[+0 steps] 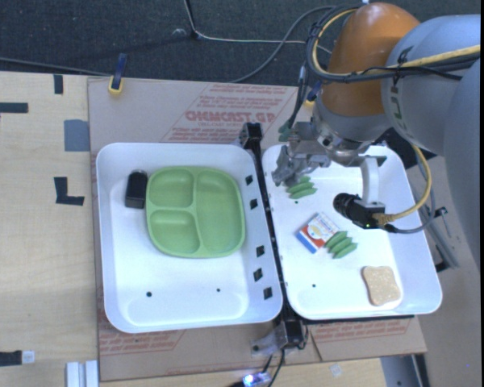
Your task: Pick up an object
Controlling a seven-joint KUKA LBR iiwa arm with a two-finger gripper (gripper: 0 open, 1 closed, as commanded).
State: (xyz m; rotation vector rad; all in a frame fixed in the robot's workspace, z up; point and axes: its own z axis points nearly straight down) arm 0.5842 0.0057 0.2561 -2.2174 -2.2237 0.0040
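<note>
My gripper (291, 170) hangs over the upper left part of the right bin (411, 297), just above a green pea pod (303, 190). Nothing shows between its fingers. A small red, white and blue box (315, 233) lies in the middle of that bin, and a second green pod (341, 245) lies right beside it. A tan bread slice (381, 285) rests near the bin's front right corner. In the left bin (121, 297) sits a green divided plate (196, 211) with a small black block (135, 189) at its left.
A black divider with clips (263, 240) runs between the two bins. The grey arm and its orange band (363, 51) cover the right bin's back right. Cables trail over the dark floor behind the bench. A black camera unit (359, 209) hangs off the wrist.
</note>
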